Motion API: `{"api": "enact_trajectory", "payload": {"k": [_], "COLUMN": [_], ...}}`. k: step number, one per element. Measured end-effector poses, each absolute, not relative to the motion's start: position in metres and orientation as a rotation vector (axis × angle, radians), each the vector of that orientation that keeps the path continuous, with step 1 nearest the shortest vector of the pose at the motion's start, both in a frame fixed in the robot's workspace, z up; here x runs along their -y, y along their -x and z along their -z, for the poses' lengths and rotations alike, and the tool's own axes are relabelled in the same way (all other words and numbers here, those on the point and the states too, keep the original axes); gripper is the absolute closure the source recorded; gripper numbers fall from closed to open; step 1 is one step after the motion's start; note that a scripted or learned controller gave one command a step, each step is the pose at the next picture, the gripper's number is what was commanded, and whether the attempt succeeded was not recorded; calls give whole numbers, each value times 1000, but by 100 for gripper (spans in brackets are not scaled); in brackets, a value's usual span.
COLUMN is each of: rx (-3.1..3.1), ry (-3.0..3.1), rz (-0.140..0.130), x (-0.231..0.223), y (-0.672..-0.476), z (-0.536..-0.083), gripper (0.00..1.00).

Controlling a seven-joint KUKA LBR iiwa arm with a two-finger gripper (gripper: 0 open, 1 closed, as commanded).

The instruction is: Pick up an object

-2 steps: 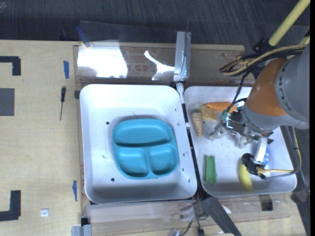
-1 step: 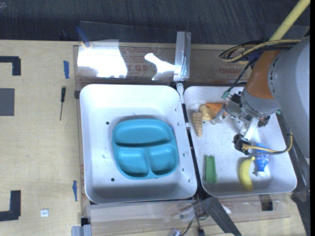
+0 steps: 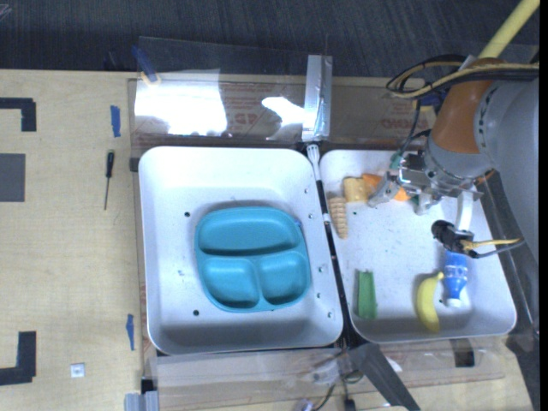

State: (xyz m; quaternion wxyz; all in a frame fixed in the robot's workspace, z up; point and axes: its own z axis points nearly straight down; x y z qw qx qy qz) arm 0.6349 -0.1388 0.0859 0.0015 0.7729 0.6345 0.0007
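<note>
Two white bins: the left bin has one blue divided tray. The right bin has a corn cob, green block, banana and tube. An orange object lies crosswise, touching the gripper on its left; can't tell if it's gripped.

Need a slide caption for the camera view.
Grey KUKA arm's gripper over right white bin near an orange toy; blue divided plastic tray in left white bin.
</note>
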Motion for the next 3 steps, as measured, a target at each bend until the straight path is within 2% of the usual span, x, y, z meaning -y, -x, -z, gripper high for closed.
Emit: {"api": "enact_trajectory", "payload": {"k": [1, 2, 3], "rx": [-2031, -1949, -2007], "ry": [-2437, -2462, -2411], "rz": [26, -2, -9], "x": [158, 205, 152], "y": [-662, -605, -638], "z": [-84, -126, -158], "gripper": [0, 0, 0]}}
